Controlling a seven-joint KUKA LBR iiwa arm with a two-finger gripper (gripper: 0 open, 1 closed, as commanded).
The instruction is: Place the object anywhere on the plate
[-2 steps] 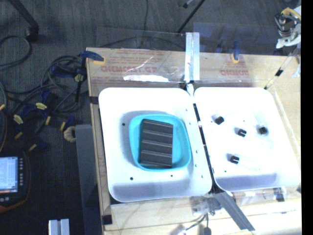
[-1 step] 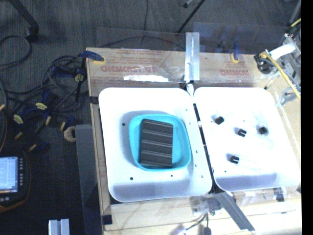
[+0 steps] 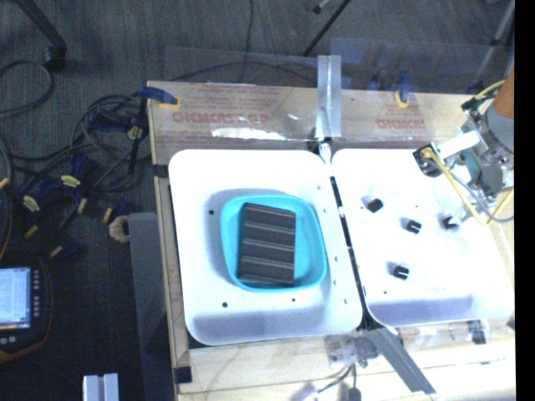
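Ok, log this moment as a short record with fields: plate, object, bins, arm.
plate: light blue plate in the left bin
object: dark ribbed block lying flat on the plate, apart from the gripper
right bin: several small dark pieces, such as the one near the front
arm: over the right bin's far right edge
gripper: low in the right bin near a small dark piece; contact not clear
task state: block rests on the plate
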